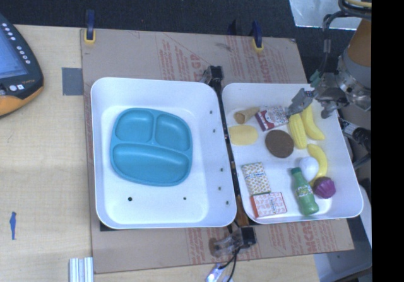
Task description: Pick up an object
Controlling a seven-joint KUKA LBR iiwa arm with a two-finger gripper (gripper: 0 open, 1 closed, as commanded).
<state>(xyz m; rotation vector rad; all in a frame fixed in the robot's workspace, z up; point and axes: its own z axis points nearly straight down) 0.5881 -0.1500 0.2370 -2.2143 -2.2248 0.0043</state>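
Observation:
My gripper [312,107] hangs over the far right part of the right bin [351,167], its two fingers spread open with nothing between them. Just below it lie two yellow bananas [302,128], and a red and white packet [271,118] lies beside its left finger [297,104]. Further down are a brown round disc [279,143], a third banana [319,159], a white egg [308,166], a purple piece [324,187] and a green bottle [304,191]. A pale yellow lump [243,134] and a brown roll [246,114] sit at the bin's left side.
Two small patterned boxes [255,178] [269,204] lie at the right bin's near left. The left bin [101,148] holds a blue divided plate [151,146]. A handheld control pad [16,63] rests at the bench's far left. Clamps [255,33] hold the cardboard sheet.

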